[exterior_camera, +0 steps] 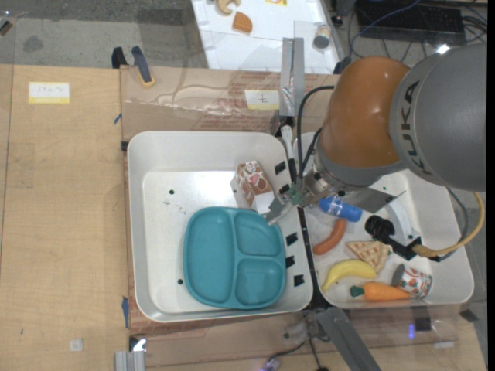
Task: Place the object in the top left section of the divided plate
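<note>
Over the left bin (147, 207), the gripper (276, 211) hangs at the upper right edge of the teal divided plate (232, 257); whether its jaws are apart or together cannot be told. A small gingerbread house (252, 180) lies just above the plate, beside the gripper. Across the divider, the right bin (456, 284) holds a banana (346, 271), carrot (384, 291) and sausage (330, 236).

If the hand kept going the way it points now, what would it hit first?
Probably the teal divided plate: the hand angles down-left over the left bin, right at the plate's upper right rim. Depth is unclear from this view.
</note>
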`<state>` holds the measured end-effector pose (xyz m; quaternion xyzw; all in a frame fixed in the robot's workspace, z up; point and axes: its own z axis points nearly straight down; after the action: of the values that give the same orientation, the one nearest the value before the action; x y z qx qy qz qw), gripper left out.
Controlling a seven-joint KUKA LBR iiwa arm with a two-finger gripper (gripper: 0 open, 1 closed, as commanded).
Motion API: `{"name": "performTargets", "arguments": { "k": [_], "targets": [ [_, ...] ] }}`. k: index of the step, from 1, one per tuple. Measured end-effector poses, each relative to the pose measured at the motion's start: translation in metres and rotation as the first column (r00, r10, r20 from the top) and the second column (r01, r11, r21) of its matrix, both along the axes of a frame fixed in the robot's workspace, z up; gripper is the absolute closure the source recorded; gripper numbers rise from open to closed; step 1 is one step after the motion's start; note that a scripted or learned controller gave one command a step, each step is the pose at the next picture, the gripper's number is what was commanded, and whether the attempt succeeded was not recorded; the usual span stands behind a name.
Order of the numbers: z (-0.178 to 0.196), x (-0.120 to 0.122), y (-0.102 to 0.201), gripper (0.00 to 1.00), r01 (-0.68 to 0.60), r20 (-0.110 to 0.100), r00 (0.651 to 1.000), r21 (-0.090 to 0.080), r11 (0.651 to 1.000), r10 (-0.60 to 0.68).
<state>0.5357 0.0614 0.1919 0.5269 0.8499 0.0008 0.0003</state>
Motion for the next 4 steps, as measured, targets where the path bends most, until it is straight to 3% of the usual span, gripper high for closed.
{"name": "performTargets", "arguments": {
  "k": [1, 4],
  "targets": [
    [-0.0589, -0.0699, 0.0763, 0.0, -0.34, -0.002, 0.941, 0.0, 0.941, 0.34],
    [-0.0587, -0.0694, 0.0753, 0.0, -0.338, -0.001, 0.941, 0.0, 0.941, 0.338]
  ]
}}
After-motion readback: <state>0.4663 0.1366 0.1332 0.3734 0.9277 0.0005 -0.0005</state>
